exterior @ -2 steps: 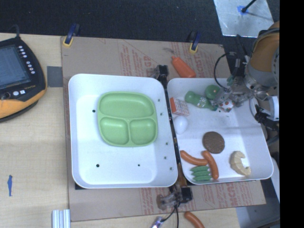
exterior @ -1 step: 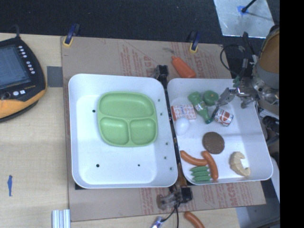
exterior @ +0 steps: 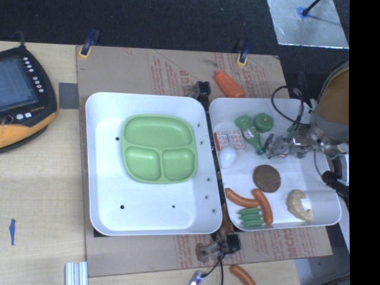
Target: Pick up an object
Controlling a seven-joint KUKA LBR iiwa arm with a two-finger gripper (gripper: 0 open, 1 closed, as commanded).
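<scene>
Overhead, we count two white bins side by side: the left bin [exterior: 104, 159] bears one green divided plate [exterior: 159, 148], set toward its far half, with bare white floor open along its near and left sides. The right bin [exterior: 323, 218] is the crowded one. In it we count one green bottle-shaped toy [exterior: 246, 127] beside one round green piece [exterior: 263, 122], one small red-and-white packet [exterior: 228, 139], one white egg [exterior: 228, 157], one brown round patty [exterior: 266, 178], two sausages [exterior: 261, 202] lying near the front edge, one green bean bunch [exterior: 250, 217] touching them, and one pale bread piece [exterior: 300, 204] in the near right corner.

The gripper [exterior: 274, 147] reaches in from the right and hangs over the middle of the right bin, just beside the green bottle-shaped toy and above the patty. We cannot tell how the tool is set, and we see nothing clamped in it.

Outside the bins, one orange carrot [exterior: 228, 84] lies on the cardboard past the far edge, and one more sausage [exterior: 242, 273] lies near the front. A teach pendant [exterior: 21, 97] sits well to the left.
</scene>
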